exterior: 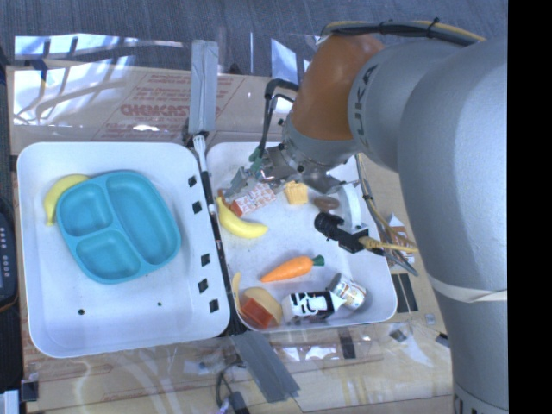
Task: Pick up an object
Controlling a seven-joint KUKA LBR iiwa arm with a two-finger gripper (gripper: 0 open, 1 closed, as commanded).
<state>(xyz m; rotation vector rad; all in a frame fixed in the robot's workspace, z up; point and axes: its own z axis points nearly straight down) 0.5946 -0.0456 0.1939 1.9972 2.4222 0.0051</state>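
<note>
The right bin (371, 304) holds a banana (241, 222) at nine o'clock, an orange carrot (291, 269) near its middle, and a red-and-white box (254, 199) at ten o'clock. The pincer (252, 177) hangs over that box; I cannot tell whether it is apart or together. Bare floor lies around the carrot.

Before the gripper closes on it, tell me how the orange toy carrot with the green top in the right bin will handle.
The orange toy carrot tapers to a point, so fingers may slide toward its thin end. It looks rounded and smooth, so a push would likely roll it across the right bin. It appears a rigid plastic toy, probably light.
</note>
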